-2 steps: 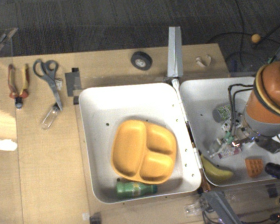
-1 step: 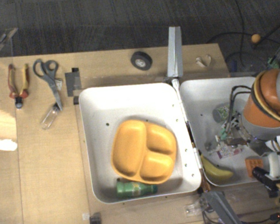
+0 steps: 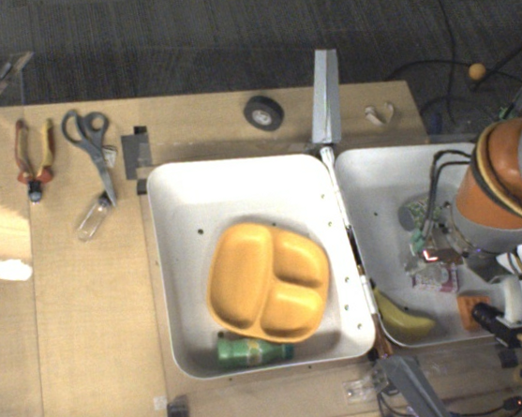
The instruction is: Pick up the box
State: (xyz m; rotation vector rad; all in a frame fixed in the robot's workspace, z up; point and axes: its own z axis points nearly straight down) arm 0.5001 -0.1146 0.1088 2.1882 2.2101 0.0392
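The arm reaches into the right bin [image 3: 371, 180] from the right, its orange band [image 3: 486, 194] above the wrist. My gripper [image 3: 429, 250] points down over a small pale box [image 3: 436, 273] with pink and green print, lying in the middle of that bin. The gripper's tip sits right at the box's upper edge, and whether it touches the box I cannot tell. A small orange block [image 3: 469, 308] lies near the bin's front wall, partly behind a black cable fitting.
A banana [image 3: 402, 318] lies at the right bin's front left corner. The left bin [image 3: 182, 260] holds a yellow divided plate [image 3: 270, 280] and a green bottle [image 3: 250, 350]. Scissors [image 3: 92, 143], pliers [image 3: 33, 155] and a tape roll [image 3: 263, 112] lie on the bench.
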